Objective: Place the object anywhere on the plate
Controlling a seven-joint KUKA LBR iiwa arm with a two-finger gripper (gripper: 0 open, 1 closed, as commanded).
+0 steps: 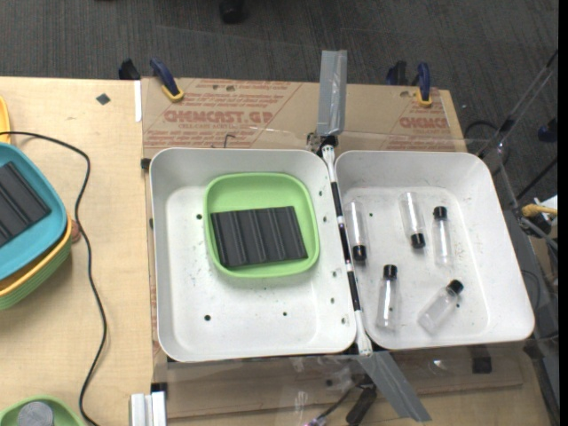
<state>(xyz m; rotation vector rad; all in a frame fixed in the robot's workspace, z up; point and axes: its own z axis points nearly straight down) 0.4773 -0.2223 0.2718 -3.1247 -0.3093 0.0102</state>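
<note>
A green square plate [263, 193] sits in the left white bin [177, 264], toward its back. A dark ribbed rectangular insert [260, 236] lies flat on the plate's floor. Several clear vials with black caps lie scattered in the right white bin [497, 238]: one long vial [355, 231] beside the divider, one [412, 219] and another [440, 232] further back, one [388, 293] near the front and a shorter one [441, 305] at the front right.
Cardboard [231, 109] lies behind the bins, held by blue and yellow clamps [165, 78]. A stack of teal and yellow-green dishes [27, 224] sits at the left edge with a black cable [89, 264] trailing across the wooden bench.
</note>
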